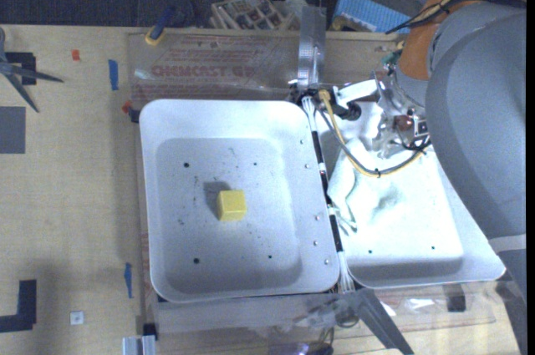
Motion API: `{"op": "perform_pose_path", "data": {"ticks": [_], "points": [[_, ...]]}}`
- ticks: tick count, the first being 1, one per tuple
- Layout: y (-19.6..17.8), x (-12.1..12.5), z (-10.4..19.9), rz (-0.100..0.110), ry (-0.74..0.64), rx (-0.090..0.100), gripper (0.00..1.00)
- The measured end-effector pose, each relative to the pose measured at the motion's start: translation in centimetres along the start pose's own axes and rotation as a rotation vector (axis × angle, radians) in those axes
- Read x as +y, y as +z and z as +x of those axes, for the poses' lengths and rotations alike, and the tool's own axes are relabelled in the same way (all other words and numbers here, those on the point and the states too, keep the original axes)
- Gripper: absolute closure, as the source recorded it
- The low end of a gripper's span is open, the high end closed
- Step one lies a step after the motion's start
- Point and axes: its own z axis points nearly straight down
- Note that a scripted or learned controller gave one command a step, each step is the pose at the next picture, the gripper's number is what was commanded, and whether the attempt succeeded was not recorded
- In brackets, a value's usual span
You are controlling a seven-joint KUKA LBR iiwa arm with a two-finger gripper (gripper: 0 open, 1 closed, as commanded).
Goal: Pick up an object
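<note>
A small yellow block lies near the middle of the left bin, alone on its floor. The grey arm with its orange band reaches in from the right and hangs over the far end of the right bin. Its gripper sits there among cables, well to the right of the block and across the wall between the bins. Nothing can be seen held in it.
A yellow cable loops down from the wrist over the right bin. A metal bracket stands at the far junction of the bins. Clutter and boxes lie beyond the bench's far edge.
</note>
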Motion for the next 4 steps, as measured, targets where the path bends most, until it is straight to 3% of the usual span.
{"op": "perform_pose_path", "data": {"ticks": [1, 2, 3, 4], "points": [[-7.0, -5.1, 1.1, -0.003, 0.001, 0.004, 1.0], [-8.0, -4.8, 1.0, -0.003, 0.009, 0.005, 1.0], [-2.1, 0.3, -6.0, 0.0, -0.281, -0.003, 1.0], [-7.0, -1.8, 0.2, -0.002, -0.199, 0.0, 1.0]]}}
